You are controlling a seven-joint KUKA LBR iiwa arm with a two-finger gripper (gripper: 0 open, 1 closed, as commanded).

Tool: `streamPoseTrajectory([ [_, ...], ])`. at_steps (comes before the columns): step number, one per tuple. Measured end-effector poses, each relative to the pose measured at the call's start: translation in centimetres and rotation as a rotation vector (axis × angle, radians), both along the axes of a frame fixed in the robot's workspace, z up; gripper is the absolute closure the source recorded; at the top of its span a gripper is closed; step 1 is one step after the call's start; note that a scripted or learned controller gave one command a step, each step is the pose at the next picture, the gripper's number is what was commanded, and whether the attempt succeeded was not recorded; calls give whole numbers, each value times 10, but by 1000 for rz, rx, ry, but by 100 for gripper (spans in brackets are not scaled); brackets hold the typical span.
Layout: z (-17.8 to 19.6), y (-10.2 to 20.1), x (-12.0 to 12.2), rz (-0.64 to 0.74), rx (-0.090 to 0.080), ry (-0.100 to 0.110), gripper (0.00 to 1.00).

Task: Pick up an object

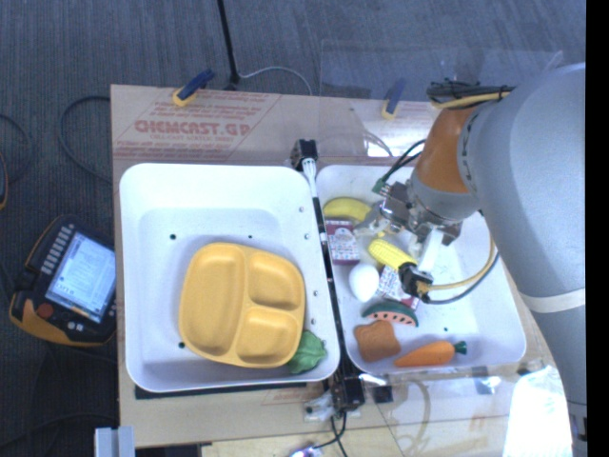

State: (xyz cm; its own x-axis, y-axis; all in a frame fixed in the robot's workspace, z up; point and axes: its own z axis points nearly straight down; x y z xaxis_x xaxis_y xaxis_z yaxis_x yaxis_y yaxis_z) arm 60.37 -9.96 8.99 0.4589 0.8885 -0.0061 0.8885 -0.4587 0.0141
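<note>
Approach step: my gripper (pixel 411 238) hangs just beside the corn (pixel 387 252), grip state unreadable; next, centre over it and close.

The grey arm (pixel 538 179) comes in from the right of the gripper (pixel 407 244), its bulky link looming behind it. The orange band (pixel 443 158) sits just above the wrist (pixel 425 203), which angles the gripper downward and to the left.
</note>
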Motion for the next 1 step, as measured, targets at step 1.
streamPoseTrajectory([
  [1,8,0,1,4,-1,2,100],
])
